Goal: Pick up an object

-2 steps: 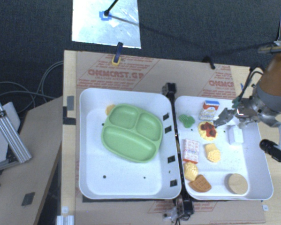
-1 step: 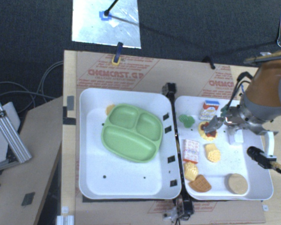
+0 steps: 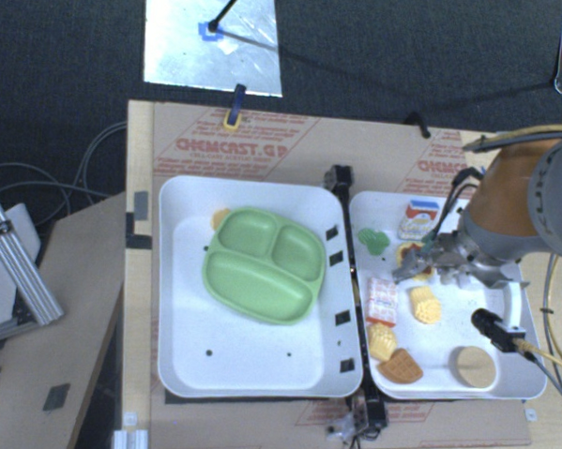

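The gripper (image 3: 418, 262) hangs low over the upper middle of the right bin (image 3: 527, 373); whether it is open, closed or gripping anything, I cannot tell. Around it lie a green piece (image 3: 374, 241), a small carton (image 3: 418, 218), a pink-and-white packet (image 3: 381, 300), a yellow corn-like piece (image 3: 426, 306), a waffle (image 3: 400, 367) and a tan round (image 3: 475, 366). A green divided tray (image 3: 264, 263) sits in the left bin (image 3: 185, 355).

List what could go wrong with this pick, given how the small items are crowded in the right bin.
1. The gripper is low among close-packed pieces; closing here might catch the yellow piece and the pink-and-white packet together, or neither.
2. The green item lies near the bin wall, so a sweep could wedge it there.
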Available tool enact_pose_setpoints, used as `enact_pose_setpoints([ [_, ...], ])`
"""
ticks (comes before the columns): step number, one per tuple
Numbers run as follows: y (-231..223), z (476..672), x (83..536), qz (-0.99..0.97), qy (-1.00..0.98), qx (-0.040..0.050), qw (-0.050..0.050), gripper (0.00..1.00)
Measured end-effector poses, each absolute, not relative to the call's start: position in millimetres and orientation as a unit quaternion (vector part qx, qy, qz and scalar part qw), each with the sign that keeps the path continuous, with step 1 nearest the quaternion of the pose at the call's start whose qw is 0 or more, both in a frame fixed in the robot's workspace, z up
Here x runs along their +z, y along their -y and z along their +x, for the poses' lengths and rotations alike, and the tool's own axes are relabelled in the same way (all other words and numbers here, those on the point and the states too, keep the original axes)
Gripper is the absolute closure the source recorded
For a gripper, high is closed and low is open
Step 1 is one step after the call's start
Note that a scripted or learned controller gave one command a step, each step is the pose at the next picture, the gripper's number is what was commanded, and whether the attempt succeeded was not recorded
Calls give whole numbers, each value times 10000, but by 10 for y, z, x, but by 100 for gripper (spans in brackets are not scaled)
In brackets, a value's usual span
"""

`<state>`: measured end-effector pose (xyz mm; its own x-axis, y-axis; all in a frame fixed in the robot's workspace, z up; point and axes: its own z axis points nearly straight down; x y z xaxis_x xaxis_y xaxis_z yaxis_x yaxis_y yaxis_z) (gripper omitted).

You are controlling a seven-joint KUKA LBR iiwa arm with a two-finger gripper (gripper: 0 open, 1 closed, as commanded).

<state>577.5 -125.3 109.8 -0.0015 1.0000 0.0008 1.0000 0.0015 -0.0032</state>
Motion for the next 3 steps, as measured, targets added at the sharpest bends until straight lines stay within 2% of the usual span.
enact_pose_setpoints([
  [1,1246,5810,881,-7069,7073,-31,-18,0],
  [2,1250,5831,1005,-7069,7073,-53,-58,100],
  [3,1190,5908,1484,-7054,7088,-18,-25,100],
])
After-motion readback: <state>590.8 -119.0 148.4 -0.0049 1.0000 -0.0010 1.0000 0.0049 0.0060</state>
